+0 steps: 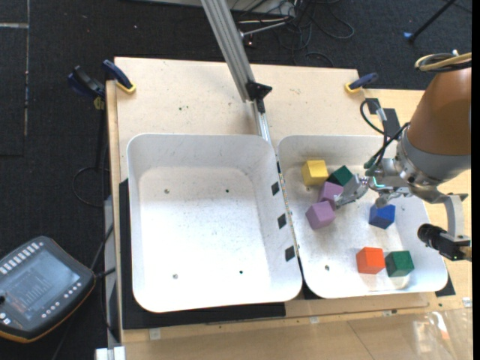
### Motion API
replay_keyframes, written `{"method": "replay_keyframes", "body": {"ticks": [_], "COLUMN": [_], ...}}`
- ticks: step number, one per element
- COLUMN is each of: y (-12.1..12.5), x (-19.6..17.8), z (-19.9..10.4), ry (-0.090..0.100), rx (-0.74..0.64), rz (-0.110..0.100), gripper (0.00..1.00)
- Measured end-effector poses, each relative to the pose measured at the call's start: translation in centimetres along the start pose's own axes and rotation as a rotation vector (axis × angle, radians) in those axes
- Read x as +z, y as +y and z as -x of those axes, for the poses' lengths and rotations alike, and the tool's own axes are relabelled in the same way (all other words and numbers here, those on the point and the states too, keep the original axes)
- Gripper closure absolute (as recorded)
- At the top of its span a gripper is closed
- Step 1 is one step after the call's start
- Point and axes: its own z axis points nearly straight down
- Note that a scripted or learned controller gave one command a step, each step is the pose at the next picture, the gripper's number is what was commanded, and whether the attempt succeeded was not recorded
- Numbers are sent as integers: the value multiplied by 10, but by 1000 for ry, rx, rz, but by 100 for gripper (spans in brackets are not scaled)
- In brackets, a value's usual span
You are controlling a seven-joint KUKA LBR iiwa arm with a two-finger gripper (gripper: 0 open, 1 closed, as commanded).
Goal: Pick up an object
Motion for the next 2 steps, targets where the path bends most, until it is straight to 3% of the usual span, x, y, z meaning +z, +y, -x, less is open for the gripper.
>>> {"method": "replay_keyframes", "body": {"ticks": [1, 2], "y": [1, 2], "x": [-2, 42], "z": [0, -3], "ry": [-1, 0], "rx": [2, 2], "rz": [4, 0], "gripper": [0, 0]}}
